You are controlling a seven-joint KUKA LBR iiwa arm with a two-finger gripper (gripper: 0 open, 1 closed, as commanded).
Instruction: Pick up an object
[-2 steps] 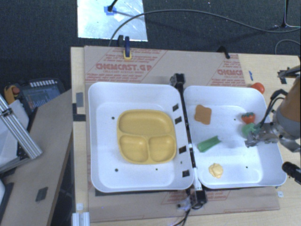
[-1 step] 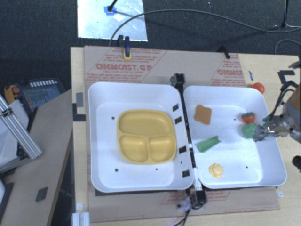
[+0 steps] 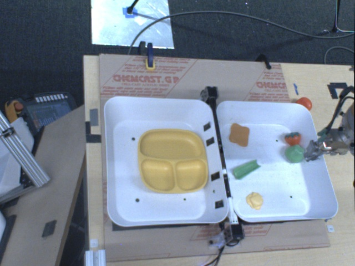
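The right white bin [image 3: 277, 212] holds several small objects. A brown flat piece [image 3: 239, 134] lies at its back left, a green stick-like piece [image 3: 245, 169] in the middle, and a pale yellow lump [image 3: 254, 200] near the front. By the right wall sit a red piece with a green top [image 3: 293, 138] and, just below it, a round green piece [image 3: 294, 154]. My gripper [image 3: 314, 150] reaches in over the bin's right rim, low and right beside the round green piece. I cannot see whether it touches it.
The left white bin [image 3: 122, 204] holds a yellow divided plate [image 3: 172, 160]. A black hinge strip [image 3: 217, 159] runs between the bins. A red-orange ball [image 3: 304, 102] lies on the bench outside the right bin's back corner. Cables cross the dark floor behind.
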